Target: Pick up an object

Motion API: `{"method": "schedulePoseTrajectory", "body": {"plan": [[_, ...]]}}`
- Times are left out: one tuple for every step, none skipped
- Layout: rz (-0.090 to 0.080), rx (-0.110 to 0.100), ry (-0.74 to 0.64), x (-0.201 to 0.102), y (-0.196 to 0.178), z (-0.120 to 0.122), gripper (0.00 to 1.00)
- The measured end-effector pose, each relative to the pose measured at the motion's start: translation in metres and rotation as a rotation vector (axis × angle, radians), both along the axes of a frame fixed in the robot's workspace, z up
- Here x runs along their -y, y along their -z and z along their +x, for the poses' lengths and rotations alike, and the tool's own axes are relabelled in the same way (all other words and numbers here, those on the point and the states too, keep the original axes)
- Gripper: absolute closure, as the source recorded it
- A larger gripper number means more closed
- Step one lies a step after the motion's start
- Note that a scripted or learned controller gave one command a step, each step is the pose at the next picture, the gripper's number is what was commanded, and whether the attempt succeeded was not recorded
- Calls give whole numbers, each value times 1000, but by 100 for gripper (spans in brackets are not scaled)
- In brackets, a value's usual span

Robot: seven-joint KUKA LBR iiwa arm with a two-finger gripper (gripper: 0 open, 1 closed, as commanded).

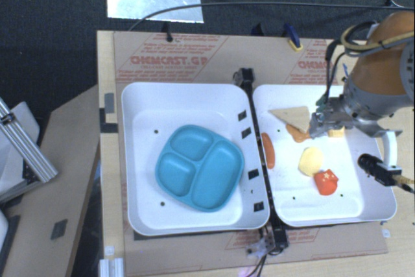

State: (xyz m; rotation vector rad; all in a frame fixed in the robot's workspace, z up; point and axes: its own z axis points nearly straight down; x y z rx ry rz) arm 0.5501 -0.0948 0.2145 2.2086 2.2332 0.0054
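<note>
Two white bins sit side by side below me, and I take the right bin (373, 207) as my landmark. Nearest the camera inside it lies a red strawberry-like piece (326, 182), toward the front of the floor. Just behind that, touching or nearly so, sits a pale yellow lump (310, 159). Along the right bin's left wall lies a thin orange-red sausage shape (268, 150), lengthwise. At the bin's right wall a black fitting with a white bracket (378, 167) juts in over the rim.

Farther back in the same bin a tan wedge (293, 116) lies flat near the back left, with a small orange piece (297, 133) just in front of it. My gripper (322, 124) is down among these, right beside the orange piece and the wedge's corner; a small pale cube (336, 132) sits just at its right. From this angle my jaws are hidden, so I cannot tell their state.

My wrist slants up and to the right from there, the orange band (382, 55) rising over the bin's back right corner.

Left of the right bin, the left bin (139, 139) holds a blue divided plate (199, 167).
</note>
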Motion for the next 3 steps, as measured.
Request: {"method": "schedulePoseTrajectory", "body": {"plan": [[0,0,-1,-58,-11,14,100],[0,-1,0,-116,-2,18,100],[0,-1,0,-167,-10,19,100]]}}
